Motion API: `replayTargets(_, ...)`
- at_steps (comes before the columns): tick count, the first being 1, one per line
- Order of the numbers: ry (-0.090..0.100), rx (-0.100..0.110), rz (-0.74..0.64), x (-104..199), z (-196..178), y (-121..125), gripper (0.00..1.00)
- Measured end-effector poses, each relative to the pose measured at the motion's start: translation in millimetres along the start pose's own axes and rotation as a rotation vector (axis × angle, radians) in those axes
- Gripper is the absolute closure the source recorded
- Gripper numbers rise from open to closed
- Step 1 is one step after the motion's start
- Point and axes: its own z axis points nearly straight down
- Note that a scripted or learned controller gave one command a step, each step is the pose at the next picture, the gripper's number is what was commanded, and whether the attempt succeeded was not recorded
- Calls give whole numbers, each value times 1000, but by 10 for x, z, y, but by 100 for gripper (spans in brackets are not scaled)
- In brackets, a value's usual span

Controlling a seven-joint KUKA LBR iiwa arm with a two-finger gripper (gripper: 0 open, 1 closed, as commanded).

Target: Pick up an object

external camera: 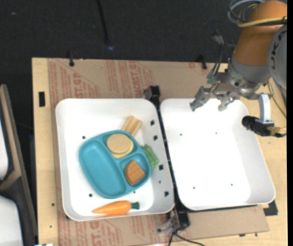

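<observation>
Nearest the camera, a carrot lies in the left bin below a blue tray carrying a round biscuit and a waffle. Over the right bin's far edge, the pincer hangs open, gripping nothing.

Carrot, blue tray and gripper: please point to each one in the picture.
carrot (111, 207), camera view, middle of its orange body.
blue tray (99, 169), camera view, large compartment floor.
gripper (210, 100), camera view, between its fingertips.

The bench — cardboard-topped — bears two white bins: left bin, right bin.
</observation>
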Motion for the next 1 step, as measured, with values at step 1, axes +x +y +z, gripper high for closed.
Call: replayTargets(1,0,6,1,-164,557,159,0)
